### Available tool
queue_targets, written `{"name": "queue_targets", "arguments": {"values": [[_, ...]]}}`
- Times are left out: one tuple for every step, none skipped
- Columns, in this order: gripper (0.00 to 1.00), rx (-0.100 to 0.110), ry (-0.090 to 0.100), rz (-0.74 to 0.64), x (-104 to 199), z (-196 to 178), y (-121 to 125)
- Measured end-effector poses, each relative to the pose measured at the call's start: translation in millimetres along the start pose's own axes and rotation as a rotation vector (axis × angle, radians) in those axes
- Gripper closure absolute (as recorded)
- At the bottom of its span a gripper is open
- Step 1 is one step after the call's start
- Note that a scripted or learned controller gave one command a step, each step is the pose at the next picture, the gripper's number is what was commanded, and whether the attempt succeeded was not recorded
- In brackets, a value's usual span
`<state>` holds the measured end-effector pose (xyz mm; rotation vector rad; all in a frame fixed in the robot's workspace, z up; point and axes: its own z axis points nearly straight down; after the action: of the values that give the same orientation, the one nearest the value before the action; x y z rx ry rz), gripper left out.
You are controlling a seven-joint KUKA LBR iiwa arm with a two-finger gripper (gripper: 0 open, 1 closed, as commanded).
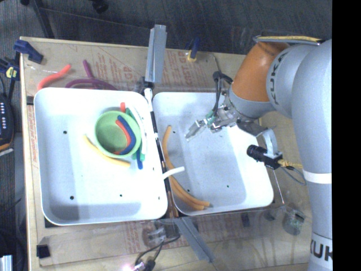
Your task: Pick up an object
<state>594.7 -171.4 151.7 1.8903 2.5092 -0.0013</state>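
Leftward, green bowl (117, 132) sat in left bin (56, 168) with blue and red strips. Orange curved pieces (179, 180) lay along right bin's (248, 191) left wall. Tool (198, 126) hovered over that bin's upper middle, jaw state couldn't be told. Best approach: shift left, descend squarely over a piece. Wooden bench (107, 52), dark carpet beyond.

text: you can read "KUKA" on the arm (293, 89) near its orange band | "KU" again at its lower right | counter (113, 61) print: illegible
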Motion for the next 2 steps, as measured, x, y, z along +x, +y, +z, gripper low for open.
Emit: {"name": "queue_targets", "arguments": {"values": [[0.0, -0.001, -0.011, -0.114, 41.7, 57.4, 50.7], [1.0, -0.002, -0.004, -0.121, 45.6, 47.5, 52.5]]}}
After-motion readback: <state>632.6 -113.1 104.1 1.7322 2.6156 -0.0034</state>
